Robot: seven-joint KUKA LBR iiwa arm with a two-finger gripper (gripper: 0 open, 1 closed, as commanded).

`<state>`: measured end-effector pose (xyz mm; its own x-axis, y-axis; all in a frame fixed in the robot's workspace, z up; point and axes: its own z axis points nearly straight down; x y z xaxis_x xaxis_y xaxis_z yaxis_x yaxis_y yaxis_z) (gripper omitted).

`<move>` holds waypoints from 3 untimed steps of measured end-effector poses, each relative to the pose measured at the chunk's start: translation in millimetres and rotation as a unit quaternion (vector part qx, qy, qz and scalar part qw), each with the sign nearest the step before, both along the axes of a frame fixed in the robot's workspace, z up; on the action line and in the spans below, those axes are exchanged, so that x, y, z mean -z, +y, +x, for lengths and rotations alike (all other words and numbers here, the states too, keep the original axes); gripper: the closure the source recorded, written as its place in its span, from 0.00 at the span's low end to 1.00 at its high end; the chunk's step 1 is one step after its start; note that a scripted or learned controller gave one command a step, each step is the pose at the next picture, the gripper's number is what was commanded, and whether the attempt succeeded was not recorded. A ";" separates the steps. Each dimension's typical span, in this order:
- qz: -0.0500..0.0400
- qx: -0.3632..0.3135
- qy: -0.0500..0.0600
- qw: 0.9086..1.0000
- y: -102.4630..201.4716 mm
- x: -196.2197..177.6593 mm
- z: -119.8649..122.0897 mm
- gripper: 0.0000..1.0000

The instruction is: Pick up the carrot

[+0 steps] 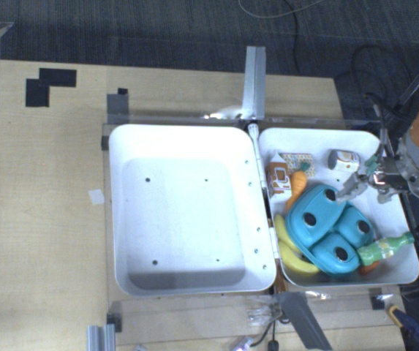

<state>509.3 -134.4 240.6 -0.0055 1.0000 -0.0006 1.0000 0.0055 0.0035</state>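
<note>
The left bin (180, 210) is lying bare of objects, so the whole step is being played out in the right bin (395, 273). There, nearest the dividing wall, a small brown packet (277, 175) is lying, with a yellow banana (291, 254) curving along the near left corner. The carrot (297, 184) is lying just right of the packet, its orange body pressed against the far left edge of the blue three-hole toy (331, 229), and only a short stretch of it is being left exposed. To do the step well, the carrot is probably best approached from above its far end, with the fingers set across its narrow body so that neither the packet nor the blue toy is being caught. A green bottle (384, 248) is lying at the near right of the toy. The gripper (357, 181) is hovering over the far right part of the bin, apart from the carrot, beside a small grey and white object (343, 158). Whether its fingers are apart or together cannot be told, and nothing is being seen held.
</note>
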 end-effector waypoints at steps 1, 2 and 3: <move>0.000 0.068 -0.001 0.998 -71.9 109.5 -19.6 0.00; -0.004 0.190 -0.014 0.982 -8.2 134.7 -15.4 0.00; 0.003 0.380 -0.002 0.925 -39.3 126.0 2.0 0.00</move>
